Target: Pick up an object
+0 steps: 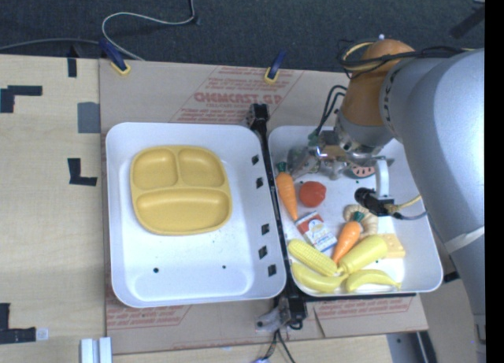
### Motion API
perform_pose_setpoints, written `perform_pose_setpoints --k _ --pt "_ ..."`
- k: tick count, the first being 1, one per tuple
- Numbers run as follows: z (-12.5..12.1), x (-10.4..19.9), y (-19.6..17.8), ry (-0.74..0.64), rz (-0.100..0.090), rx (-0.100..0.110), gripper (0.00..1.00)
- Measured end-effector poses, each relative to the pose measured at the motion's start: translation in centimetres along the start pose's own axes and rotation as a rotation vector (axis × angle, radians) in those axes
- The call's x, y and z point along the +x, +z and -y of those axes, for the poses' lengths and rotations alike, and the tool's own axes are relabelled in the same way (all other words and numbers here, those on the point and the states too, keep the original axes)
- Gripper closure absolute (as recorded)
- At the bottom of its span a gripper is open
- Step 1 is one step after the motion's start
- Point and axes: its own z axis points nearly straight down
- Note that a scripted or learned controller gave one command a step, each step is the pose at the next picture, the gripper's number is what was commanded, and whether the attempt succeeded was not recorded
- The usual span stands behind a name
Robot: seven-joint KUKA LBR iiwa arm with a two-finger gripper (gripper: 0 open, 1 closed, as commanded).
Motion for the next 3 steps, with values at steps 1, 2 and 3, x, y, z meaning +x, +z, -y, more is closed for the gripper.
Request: perform_pose_setpoints --k 1,2,3 --pt "-1.17 -0.14 0.1 -0.005 -0.003 0.041 0.0" --pt "-1.17 -0.14 0.1 -0.005 -0.003 0.041 0.0" --pt "-1.18 -0.17 0.11 -0.006 -0.003 0.041 0.0"
